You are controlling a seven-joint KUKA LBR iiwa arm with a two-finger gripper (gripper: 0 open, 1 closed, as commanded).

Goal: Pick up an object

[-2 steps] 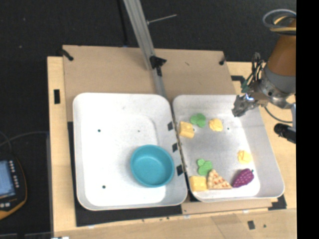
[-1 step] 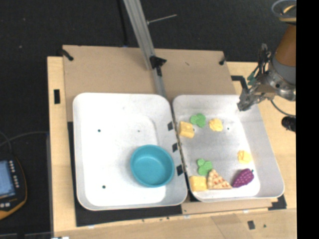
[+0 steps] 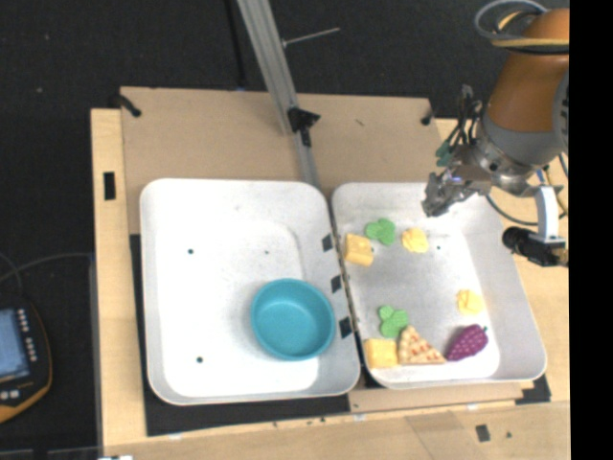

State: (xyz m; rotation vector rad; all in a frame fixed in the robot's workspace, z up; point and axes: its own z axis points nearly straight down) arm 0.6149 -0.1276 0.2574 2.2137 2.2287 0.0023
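Currently nothing visibly picked. Nearest candidate is the small yellow piece (image 3: 415,241) in the upper part of the right bin (image 3: 498,286), just below and left of the gripper (image 3: 439,202). The gripper hangs over the bin's upper right area; I see nothing between its fingers, and the view is too small and dark to tell whether they are spread or closed.

Risks from here:
- Yellow piece is small and low. If the descent lands off centre, it likely gets nudged aside instead of gripped.
- Green clover piece (image 3: 381,230) sits near it on the left, with the yellow block (image 3: 358,249) beyond, close to the bin's left wall. A wide approach could clip one of them.
- Gripper is near the bin's back rim; a descent there could strike the wall.
- Lower cluster is crowded: waffle slice (image 3: 418,347) touches the yellow cube (image 3: 380,354), with a second green piece (image 3: 391,321) just above and purple grapes (image 3: 466,341) just beside. Going there risks a double grab or a jam.
- Lone yellow bit (image 3: 469,302) near the right wall has more room.

Left bin (image 3: 192,218) holds a blue bowl (image 3: 291,318), well apart from all this.
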